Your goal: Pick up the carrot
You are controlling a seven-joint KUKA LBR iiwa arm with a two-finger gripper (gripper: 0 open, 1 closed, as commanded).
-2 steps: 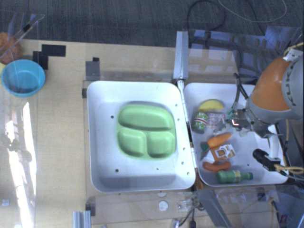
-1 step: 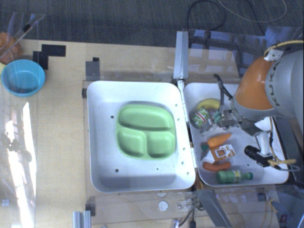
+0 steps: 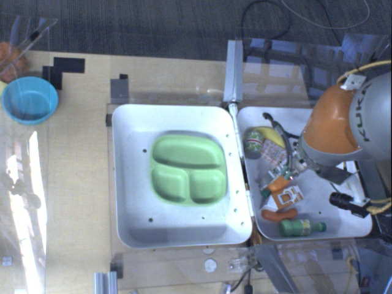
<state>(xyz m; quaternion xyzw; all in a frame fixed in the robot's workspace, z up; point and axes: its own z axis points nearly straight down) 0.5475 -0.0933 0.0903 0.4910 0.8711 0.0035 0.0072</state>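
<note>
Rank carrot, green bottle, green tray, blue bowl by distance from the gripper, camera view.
From the gripper:
1. Carrot, right bin, just below it.
2. Green bottle, right bin's near edge.
3. Green tray, left bin.
4. Blue bowl, bench's far left.

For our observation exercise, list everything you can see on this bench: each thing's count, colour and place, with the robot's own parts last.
Bins: two, white, side by side on the bench.
Divided tray: one, green, in the left bin.
Carrot: one, orange with green end, middle of the right bin, by the gripper.
Banana: one, yellow, top of the right bin.
Can: one, greenish, beside the banana.
Sausage-like item: one, red-orange, low in the right bin.
Bottle: one, green, lying along the right bin's bottom edge.
Bowl: one, blue, bench's far left.
Arm: grey with orange band, over the right bin.
Gripper: dark, above the carrot.
</note>
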